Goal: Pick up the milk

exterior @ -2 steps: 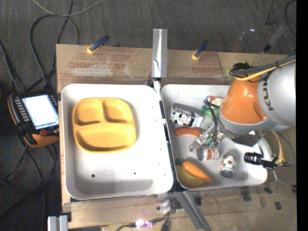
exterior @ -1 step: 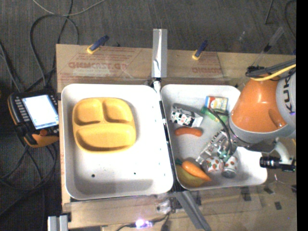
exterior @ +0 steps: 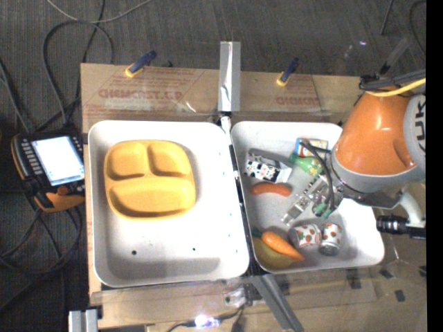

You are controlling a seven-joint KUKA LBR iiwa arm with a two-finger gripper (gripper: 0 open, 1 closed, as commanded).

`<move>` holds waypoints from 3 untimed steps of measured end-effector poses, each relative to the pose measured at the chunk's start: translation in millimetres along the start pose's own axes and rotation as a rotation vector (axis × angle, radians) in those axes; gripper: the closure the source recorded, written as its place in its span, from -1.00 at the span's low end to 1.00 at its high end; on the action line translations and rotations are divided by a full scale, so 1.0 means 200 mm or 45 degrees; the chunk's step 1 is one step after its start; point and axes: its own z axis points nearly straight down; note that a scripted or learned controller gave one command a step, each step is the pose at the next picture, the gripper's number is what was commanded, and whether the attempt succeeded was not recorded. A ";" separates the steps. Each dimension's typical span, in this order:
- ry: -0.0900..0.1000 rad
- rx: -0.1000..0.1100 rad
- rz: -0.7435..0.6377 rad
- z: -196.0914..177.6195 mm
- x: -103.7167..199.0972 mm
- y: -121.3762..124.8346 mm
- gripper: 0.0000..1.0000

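The milk [exterior: 263, 169] is a small white carton with black cow patches. It lies on its side in the upper left part of the right bin [exterior: 360, 254]. My gripper [exterior: 299, 209] hangs over the middle of that bin, to the lower right of the milk and apart from it. An orange-red sausage [exterior: 271, 190] lies between them. The grey and orange arm [exterior: 374, 144] covers the bin's right side.
A green-and-white box [exterior: 309, 150] sits at the back of the right bin. Two small strawberry-print cans [exterior: 306, 235] [exterior: 331, 238], a carrot [exterior: 280, 242] and a yellow fruit [exterior: 271, 256] lie along its front. A yellow divided plate [exterior: 150, 178] lies in the left bin [exterior: 166, 254].
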 end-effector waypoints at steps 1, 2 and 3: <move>0.001 0.003 0.279 0.10 0.15 0.15 1.00; -0.002 0.002 0.429 0.10 -0.04 -0.04 1.00; -0.002 0.002 0.429 0.10 -0.04 -0.04 -1.00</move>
